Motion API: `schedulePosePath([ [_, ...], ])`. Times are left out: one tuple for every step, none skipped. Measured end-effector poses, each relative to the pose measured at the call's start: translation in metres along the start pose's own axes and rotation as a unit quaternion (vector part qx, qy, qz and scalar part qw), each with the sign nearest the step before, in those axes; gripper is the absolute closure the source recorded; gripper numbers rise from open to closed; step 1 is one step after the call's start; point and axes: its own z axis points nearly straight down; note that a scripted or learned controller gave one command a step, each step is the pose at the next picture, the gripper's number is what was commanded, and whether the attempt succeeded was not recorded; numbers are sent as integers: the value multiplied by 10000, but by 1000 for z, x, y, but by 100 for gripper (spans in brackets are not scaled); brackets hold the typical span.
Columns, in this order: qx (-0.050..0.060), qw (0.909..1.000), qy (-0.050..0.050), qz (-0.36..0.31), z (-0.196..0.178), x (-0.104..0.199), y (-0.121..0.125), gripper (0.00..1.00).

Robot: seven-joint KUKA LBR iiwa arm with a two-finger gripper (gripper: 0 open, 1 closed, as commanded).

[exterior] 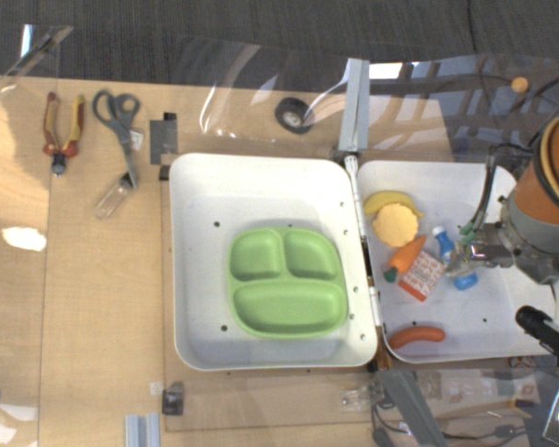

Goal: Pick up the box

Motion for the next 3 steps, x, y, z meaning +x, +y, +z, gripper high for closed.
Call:
schedulePosePath([
  [-126, 9990, -10, 437, 82, 36, 25, 0],
  [-159, 9998, -48, -146, 86, 37, 27, 0],
  [-146, 9994, -26, 319, 88, 45, 40, 0],
])
